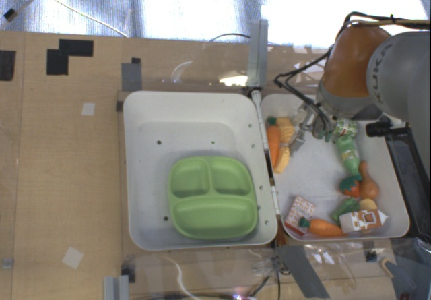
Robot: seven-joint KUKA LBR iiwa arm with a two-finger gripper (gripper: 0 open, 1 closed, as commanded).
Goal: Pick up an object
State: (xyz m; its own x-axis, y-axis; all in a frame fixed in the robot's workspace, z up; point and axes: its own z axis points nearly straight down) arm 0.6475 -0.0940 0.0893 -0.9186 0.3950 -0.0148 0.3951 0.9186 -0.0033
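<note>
The counter (60, 177) is pale brown board with a few black squares near its far left corner and small grey patches of tape; beyond its far edge lies a shiny, brightly lit floor crossed by a thin white cable (74, 7). Two shallow white bins sit side by side. The left bin (145, 123) holds a green divided plate (212, 196) toward its near side. The right bin (397, 214) holds toy food: a carrot (273, 143) and corn cob (283, 156) against its left wall, a small carton (300, 211) and a second carrot (323, 227) along the near wall, a milk carton (362, 221) at the near right corner. The arm (390, 69) (cut off at the right) reaches over the far end, its gripper (308, 127) low beside the corn cob; I cannot tell how its fingers stand. A green packet (347, 150) is partly hidden.
</note>
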